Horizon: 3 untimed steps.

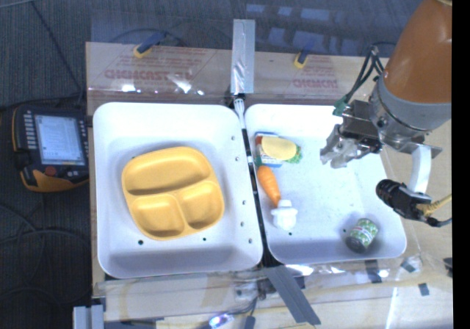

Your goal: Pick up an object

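Hovering over the right bin point(308, 118), the tool point(336, 153) sits near its upper right part; whether it is open or closed cannot be told. Below lie a sandwich point(277, 149), carrot point(269, 185), white bottle point(284, 214) and green can point(361, 234). A yellow tray point(172, 192) fills the left bin point(110, 129).

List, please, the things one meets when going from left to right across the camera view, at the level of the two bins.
Handheld controller → yellow divided tray → carrot → gripper → small can.
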Each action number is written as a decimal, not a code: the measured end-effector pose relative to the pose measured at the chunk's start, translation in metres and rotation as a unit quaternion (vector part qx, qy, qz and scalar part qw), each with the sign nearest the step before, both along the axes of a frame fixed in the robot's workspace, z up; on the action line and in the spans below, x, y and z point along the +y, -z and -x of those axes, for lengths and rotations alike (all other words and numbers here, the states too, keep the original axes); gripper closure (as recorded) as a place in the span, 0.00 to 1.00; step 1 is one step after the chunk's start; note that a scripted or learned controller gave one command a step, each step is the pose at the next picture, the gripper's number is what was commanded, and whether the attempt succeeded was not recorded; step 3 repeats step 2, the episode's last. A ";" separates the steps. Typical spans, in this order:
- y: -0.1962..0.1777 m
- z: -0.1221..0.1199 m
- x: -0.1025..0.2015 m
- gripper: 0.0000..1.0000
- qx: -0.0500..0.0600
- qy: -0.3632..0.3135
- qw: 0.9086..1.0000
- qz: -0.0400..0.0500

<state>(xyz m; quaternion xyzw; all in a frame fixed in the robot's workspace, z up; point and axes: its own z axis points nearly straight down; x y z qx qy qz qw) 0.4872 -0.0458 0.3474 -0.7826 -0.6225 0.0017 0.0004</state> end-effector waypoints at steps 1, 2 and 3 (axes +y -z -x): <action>-0.039 0.003 0.015 1.00 -0.003 0.216 0.976 0.000; -0.006 0.003 -0.032 1.00 0.000 0.115 0.993 0.001; -0.006 0.003 -0.032 1.00 0.000 0.115 0.993 0.001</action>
